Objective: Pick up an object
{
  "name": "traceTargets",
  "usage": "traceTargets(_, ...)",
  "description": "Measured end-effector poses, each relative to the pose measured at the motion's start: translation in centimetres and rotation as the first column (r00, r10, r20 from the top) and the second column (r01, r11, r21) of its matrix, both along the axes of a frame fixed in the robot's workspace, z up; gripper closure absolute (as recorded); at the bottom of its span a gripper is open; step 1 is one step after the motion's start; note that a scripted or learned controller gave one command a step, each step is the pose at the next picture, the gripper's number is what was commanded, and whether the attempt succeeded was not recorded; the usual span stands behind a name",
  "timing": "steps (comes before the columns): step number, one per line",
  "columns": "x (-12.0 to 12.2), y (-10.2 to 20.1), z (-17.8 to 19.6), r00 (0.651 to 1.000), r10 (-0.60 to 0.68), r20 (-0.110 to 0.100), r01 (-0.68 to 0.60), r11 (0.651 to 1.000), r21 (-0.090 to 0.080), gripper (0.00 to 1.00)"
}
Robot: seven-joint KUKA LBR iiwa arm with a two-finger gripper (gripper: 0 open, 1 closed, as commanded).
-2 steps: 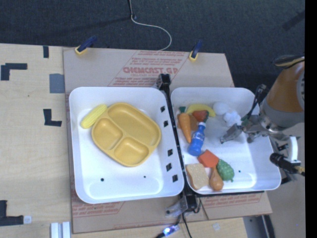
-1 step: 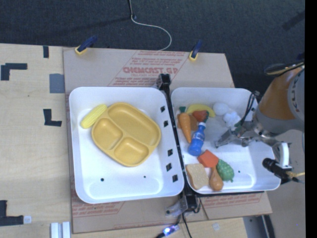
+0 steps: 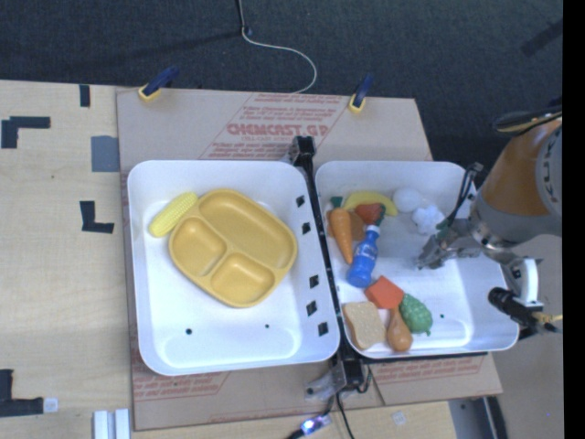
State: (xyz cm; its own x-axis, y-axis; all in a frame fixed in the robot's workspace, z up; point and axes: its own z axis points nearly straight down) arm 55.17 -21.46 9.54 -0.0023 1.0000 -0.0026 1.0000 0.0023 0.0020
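Note:
The right bin (image 3: pixel 457 291) holds a cluster of toy foods: an orange carrot (image 3: pixel 340 232), a blue bottle (image 3: pixel 364 257), a red block (image 3: pixel 385 293), a slice of bread (image 3: pixel 363 324), a green broccoli piece (image 3: pixel 416 315), a yellow banana (image 3: pixel 367 198) and a white lump (image 3: pixel 424 216). My gripper (image 3: pixel 437 252) hangs low over the bin's right half, to the right of the bottle and below the white lump. Nothing shows between its dark fingers, and their spread is too small to read.
The left bin (image 3: pixel 155 337) carries a yellow divided tray (image 3: pixel 233 245) with a corn cob (image 3: pixel 173 214) at its upper left. The grey arm with its orange band (image 3: pixel 521 176) comes in from the right. A divider with clips (image 3: pixel 315 245) separates the bins.

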Motion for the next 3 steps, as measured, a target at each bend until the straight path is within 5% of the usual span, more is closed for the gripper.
traceTargets(3,0.6,1.8,13.0,1.000,0.000,-0.001,0.000,1.000,0.002,1.00)
